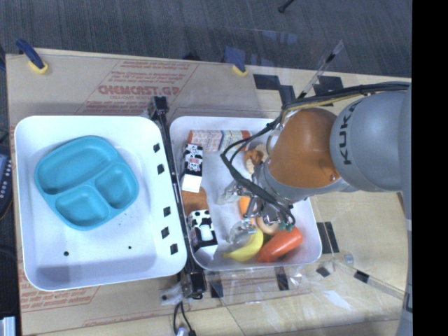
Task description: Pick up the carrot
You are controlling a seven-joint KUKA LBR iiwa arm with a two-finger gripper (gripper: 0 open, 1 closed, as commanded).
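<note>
The carrot (281,243) is sitting in the near right corner of the right bin (306,252), lying at a slant with its fat end up toward the right wall. A yellow banana (246,248) lies just left of it, touching or nearly so, right along the near wall. So it's boxed in pretty tight: bin wall on two sides, banana on the third.

The arm (364,142) comes in from the right, and you can read "KUKA" running down the grey casing. Its orange band sits over the middle of the right bin. The hand (262,219) hangs low just above the carrot and banana, next to a small orange thing and a round tan ring-shaped piece. It's a tangle of metal and cable down there, so I honestly can't tell how far open it is or whether it has hold of anything.

The left side of that bin has a row of small packages: a black and white cow-print carton (193,159) up far, another one (202,228) nearer, and a brown block (194,201) between them. An orange and white box (220,140) lies along the far wall, print too small to read.

The left bin (42,271) holds a blue divided plate (86,180) in its far half, with plenty of bare white floor nearer.

The table's (84,75) cardboard cover reads "CHEMCAST GP" in red.
</note>
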